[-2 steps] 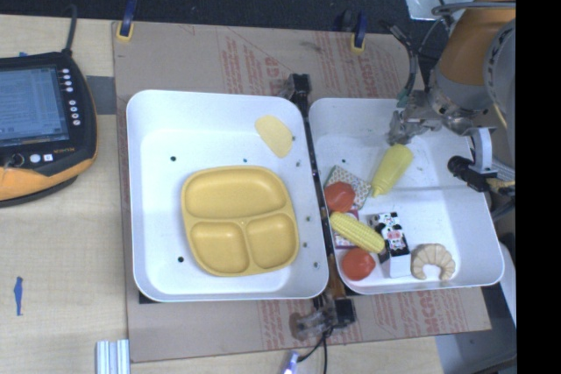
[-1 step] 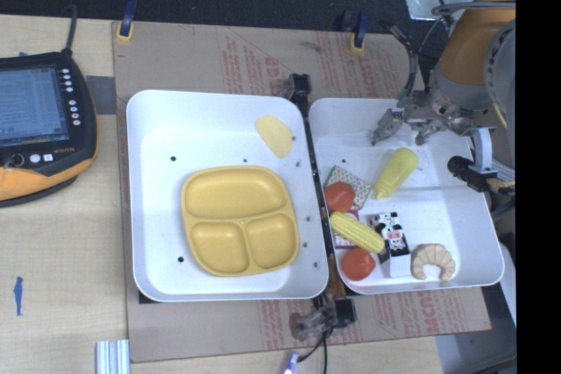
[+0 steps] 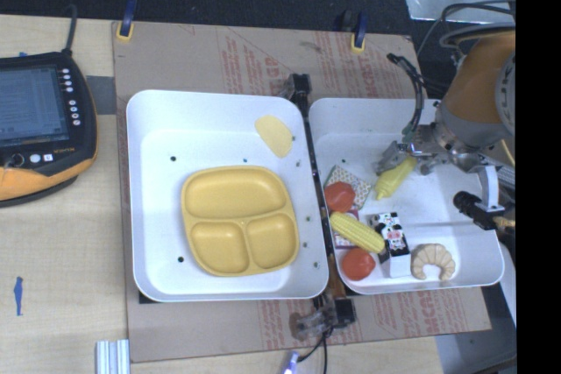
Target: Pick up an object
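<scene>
The small yellow plastic squeeze bottle [image 3: 394,178] lies in the right shallow white bin [image 3: 443,283], near its upper middle, with its long axis slanting from lower left up to upper right. The grey two-finger gripper [image 3: 401,155] sits right at the bottle's upper end, touching or just over it, reaching in from the right. From here I cannot tell whether it has a grip on the bottle. The corn, tomato and croissant lie lower down, apart from it.

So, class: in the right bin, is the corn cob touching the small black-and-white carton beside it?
Touching. The camera view shows the corn cob lying with its right end against the carton, with no white bin floor visible between them.
</scene>
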You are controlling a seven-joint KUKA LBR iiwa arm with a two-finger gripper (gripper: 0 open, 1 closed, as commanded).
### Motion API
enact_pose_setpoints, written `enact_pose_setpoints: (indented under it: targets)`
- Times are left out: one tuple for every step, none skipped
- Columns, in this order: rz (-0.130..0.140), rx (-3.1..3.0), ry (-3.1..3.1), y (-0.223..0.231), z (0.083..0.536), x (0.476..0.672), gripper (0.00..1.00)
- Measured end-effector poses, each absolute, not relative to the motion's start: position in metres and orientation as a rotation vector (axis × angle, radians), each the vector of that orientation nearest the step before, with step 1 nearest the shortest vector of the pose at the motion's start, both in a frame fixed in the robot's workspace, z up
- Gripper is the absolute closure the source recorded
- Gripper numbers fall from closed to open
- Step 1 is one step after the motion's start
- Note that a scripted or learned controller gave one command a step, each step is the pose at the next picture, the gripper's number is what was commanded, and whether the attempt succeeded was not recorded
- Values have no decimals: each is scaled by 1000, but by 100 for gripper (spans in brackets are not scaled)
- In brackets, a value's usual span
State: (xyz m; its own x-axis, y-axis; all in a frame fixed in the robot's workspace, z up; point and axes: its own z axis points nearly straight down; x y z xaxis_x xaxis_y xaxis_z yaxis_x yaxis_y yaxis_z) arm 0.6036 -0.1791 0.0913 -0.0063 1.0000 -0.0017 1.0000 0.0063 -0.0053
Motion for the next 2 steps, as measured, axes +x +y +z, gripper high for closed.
enact_pose_setpoints:
  targets:
    - [10,-2210,-2230,-180,102,604,100]
    - [4,-2210,-2231,-59,193,584,100]
